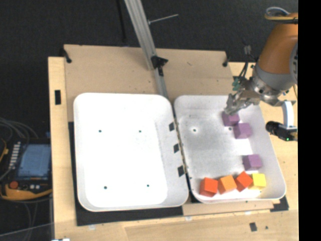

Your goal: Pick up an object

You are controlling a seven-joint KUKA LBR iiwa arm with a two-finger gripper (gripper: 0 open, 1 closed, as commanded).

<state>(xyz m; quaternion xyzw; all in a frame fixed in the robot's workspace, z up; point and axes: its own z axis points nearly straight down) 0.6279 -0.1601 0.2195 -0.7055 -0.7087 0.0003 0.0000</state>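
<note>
Bench [100, 74]: flat, pale wood-coloured board with a matte face, carrying two shallow white bins side by side.

Left bin [123, 149]: smooth white plastic, rounded corners, low walls, a few small dark dots on the floor.

Right bin [210, 144]: same shape, but the floor looks scuffed and greyish toward the middle. It holds all the blocks.

Blocks: small cubes with flat faces and sharp edges. Three are purple. The first purple block [230, 118] lies near the bin's far right corner, directly under the gripper. The second purple block [243, 130] sits just beside it, toward the near side. The third purple block [252, 161] lies apart, along the right wall. A row runs along the near wall: red-orange block [208, 186], orange block [227, 184], another red-orange block [244, 180] turned at an angle, and a yellow block [259, 179], each close to or touching its neighbour.

Arm [278, 54]: rounded grey and orange shell, entering from the right. The gripper [233, 106] is a dark metal assembly hanging over the first purple block, its tip at the block's upper edge. Whether the gripper is open, closed or gripping the block cannot be told at this angle.

A slim metal rail [143, 34] rises at a slant from the bench between the bins.
</note>
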